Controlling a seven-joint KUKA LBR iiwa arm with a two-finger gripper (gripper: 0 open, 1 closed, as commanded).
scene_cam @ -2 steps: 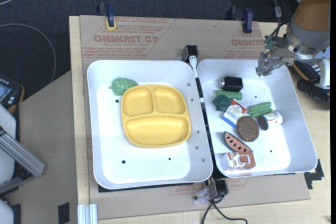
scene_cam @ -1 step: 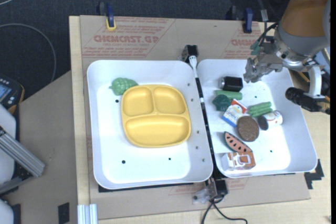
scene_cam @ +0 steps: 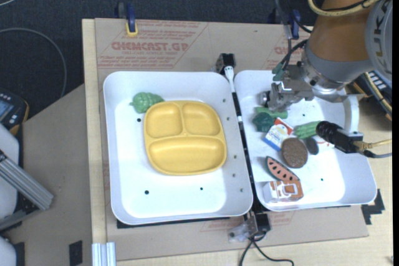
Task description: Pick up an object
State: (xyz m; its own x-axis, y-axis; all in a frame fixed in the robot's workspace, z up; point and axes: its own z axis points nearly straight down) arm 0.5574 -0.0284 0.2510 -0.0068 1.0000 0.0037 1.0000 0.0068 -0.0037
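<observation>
The grey two-finger gripper is seen low over the far left part of the right shallow white bin. How far the jaws stand apart cannot be told, and nothing can be seen held between them.

Just beside the jaws, on the side nearer the camera, a dark green lumpy plastic piece is found; whether it is touched by them cannot be told. A little further from the jaws on that same side, a small white packet with red and blue print is seen, with a light green elongated plastic vegetable to its right. Beyond these a brown round disc lies, with a small dark grey oval piece touching or just beside it. Further still from the jaws, an orange wedge with dark seeds and a white and orange carton are placed near the bin's front rim.

Well apart from the jaws, to their left in the view, the left shallow white bin is occupied by a yellow three-compartment plastic plate, with a green leafy plastic piece at its far left corner.
</observation>
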